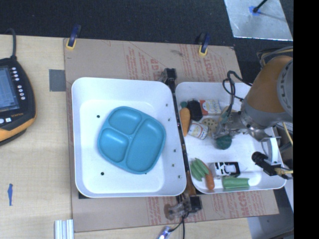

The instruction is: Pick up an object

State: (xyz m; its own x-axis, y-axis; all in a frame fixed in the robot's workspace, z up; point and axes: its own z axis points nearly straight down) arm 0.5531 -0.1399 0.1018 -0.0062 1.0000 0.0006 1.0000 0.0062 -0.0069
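The right bin (264, 185) holds several small items. My gripper (225, 131) is low in the bin's middle, directly above a dark teal round object (223, 143) and touching or nearly touching its top. Whether the object is between the gripper's tips is hidden by the wrist. To the left lie a small labelled jar (198, 131), an orange carrot (185, 119) and a dark object (193, 109). A red and white packet (212, 106) lies at the back.
The left bin (79, 133) holds a blue divided plate (131, 139). Along the right bin's front lie green pods (199, 168), a black and white item (227, 169) and a green cylinder (235, 183). A handheld controller (12, 98) rests at far left.
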